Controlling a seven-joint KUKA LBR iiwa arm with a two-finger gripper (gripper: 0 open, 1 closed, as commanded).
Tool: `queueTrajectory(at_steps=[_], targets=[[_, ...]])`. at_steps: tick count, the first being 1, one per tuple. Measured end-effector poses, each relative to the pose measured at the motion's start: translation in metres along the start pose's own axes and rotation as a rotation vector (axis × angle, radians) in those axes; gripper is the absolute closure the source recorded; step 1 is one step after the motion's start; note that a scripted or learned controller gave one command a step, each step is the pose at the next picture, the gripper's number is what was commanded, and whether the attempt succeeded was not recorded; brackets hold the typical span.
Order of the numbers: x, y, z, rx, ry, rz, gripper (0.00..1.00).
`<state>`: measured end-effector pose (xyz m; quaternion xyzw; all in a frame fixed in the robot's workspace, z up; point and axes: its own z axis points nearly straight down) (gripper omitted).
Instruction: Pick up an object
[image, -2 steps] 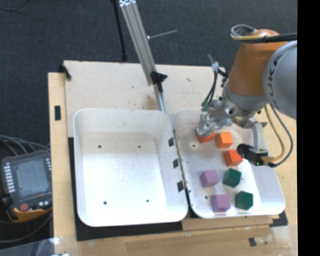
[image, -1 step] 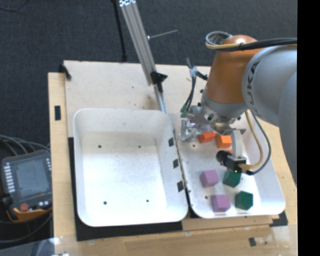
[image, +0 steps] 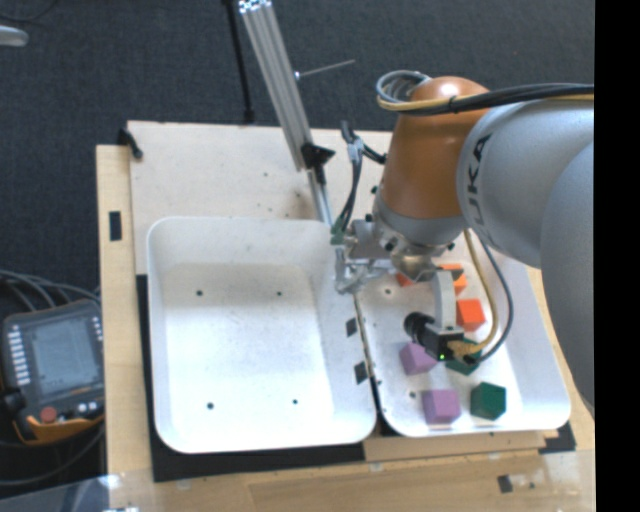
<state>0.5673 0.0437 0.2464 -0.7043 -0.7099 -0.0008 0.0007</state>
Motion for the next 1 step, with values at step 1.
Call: queueTrajectory(at_steps=[1], targets=[[0.0411,-0.0252,-0.0025,0.001,0.0,0.0,1.0]])
